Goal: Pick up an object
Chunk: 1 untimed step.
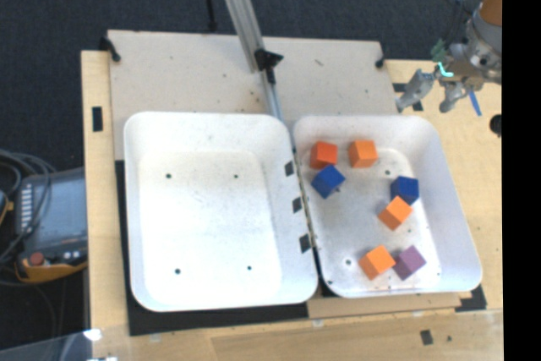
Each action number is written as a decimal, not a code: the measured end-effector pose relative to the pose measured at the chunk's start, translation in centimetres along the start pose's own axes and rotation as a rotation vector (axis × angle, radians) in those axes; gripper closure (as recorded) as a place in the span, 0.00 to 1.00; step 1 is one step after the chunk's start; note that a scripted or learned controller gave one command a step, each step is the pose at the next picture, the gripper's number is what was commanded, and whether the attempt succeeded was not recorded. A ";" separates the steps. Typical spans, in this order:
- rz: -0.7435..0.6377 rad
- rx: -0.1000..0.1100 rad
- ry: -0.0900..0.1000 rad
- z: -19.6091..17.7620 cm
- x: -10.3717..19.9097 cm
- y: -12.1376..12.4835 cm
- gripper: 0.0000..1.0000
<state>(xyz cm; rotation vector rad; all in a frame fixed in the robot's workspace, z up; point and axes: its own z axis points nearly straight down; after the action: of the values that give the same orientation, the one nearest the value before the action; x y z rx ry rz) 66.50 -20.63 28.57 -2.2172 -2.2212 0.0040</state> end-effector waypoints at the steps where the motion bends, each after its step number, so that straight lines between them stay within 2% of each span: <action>1: -0.003 -0.003 -0.004 -0.3 -0.1 0.0 0.00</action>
<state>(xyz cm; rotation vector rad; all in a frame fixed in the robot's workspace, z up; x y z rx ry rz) 66.55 -20.68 28.88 -2.2174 -2.2279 0.0040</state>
